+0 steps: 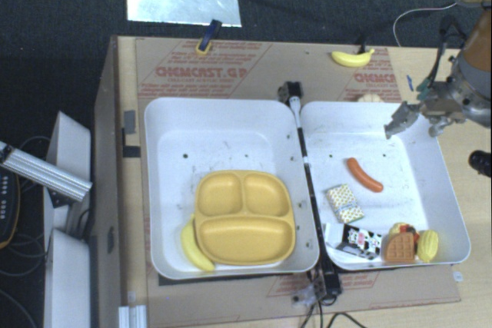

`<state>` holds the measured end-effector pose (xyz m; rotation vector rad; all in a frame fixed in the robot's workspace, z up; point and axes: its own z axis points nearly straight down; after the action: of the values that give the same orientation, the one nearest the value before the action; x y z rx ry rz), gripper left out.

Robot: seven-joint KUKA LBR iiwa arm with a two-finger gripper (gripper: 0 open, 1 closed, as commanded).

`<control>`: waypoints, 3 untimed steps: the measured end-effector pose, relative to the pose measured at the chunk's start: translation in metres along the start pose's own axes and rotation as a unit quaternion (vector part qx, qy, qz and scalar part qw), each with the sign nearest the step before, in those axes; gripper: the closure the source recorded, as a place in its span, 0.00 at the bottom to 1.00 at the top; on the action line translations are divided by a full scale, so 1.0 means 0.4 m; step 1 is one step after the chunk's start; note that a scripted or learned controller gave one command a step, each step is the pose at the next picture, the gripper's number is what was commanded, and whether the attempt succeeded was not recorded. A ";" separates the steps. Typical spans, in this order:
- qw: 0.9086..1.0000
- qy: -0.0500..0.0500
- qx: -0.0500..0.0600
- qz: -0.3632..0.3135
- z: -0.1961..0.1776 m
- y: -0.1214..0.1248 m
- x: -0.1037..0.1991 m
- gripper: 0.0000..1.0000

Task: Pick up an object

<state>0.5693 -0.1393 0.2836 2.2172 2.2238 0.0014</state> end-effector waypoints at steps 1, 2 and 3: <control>1.000 0.000 0.001 0.000 0.263 0.050 0.036 0.00; 1.000 0.000 0.000 0.001 0.498 0.072 0.010 0.00; 1.000 0.000 -0.001 0.000 0.471 0.075 0.009 1.00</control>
<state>0.5995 -0.1356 0.0953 2.2168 2.2216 0.0036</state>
